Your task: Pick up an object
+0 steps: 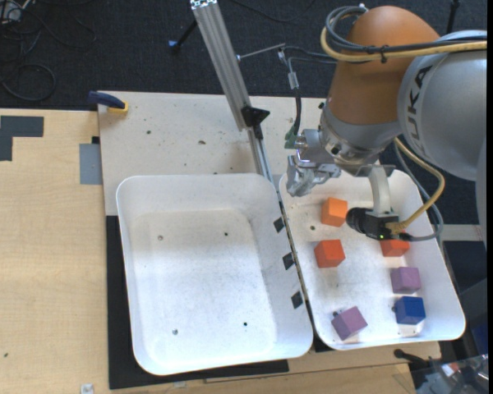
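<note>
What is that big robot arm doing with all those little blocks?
The grey and orange arm reaches over the right bin, trying to pick up a block. Its tool hangs near the bin's top left corner, just beside an orange block. Nothing is between its fingers. Other orange, purple and blue blocks lie in that bin.

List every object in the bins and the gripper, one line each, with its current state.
gripper: above right bin's far end, holding nothing visible
orange block: resting, free
red-orange block: resting, free
red block: partly hidden by a cable
upper purple block: resting
lower purple block: tilted
blue block: near the rim
</note>
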Controlling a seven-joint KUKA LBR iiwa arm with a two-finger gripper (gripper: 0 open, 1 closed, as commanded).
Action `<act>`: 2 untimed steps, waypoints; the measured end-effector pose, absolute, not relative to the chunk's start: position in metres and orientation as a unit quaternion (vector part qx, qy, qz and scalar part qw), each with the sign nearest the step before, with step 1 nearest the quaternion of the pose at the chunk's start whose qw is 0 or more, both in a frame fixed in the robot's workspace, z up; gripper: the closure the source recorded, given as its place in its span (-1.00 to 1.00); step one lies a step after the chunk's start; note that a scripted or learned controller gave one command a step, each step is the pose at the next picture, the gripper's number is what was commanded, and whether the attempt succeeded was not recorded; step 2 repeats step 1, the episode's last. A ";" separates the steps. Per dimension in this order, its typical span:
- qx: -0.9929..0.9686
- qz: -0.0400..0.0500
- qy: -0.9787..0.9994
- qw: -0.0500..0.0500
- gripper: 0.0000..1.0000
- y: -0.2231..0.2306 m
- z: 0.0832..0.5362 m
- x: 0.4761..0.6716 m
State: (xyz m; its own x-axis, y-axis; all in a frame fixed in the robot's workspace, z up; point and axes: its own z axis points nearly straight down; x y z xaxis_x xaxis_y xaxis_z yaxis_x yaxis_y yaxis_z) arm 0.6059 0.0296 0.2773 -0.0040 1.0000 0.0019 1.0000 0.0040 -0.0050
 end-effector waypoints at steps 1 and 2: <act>-0.706 0.002 -0.708 0.003 1.00 0.076 0.252 0.599; -0.706 0.002 -0.708 0.003 1.00 0.076 0.252 0.599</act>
